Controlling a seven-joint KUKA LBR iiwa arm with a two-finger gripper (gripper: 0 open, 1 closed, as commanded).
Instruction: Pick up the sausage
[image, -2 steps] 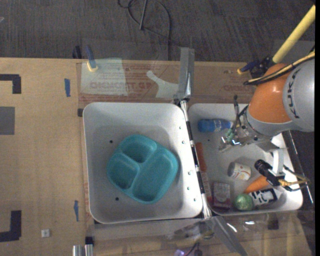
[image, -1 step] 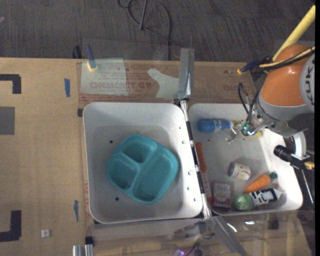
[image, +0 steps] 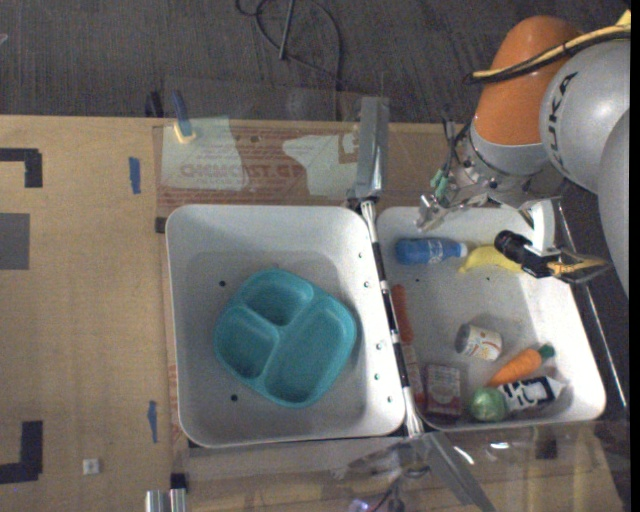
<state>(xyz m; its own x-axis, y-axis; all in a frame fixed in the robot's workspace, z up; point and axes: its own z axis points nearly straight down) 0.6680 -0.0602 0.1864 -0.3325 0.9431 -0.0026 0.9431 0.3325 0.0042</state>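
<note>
Both white bins, the left bin (image: 190, 300) and the right bin (image: 570, 350), look like smooth moulded plastic with a soft sheen. The teal divided plate (image: 285, 337) reads as matt plastic, evenly coloured. The bench (image: 80, 330) shows pale, dull wood or board, taped in blue here and there. Behind the bins, a clear sheet (image: 260, 150) glints, glossy and see-through. The arm (image: 560, 90) carries glossy orange and grey shells. The sausage (image: 400, 312) looks smooth, slightly shiny red-orange. The blue bottle (image: 428, 250) shines like plastic.
</note>
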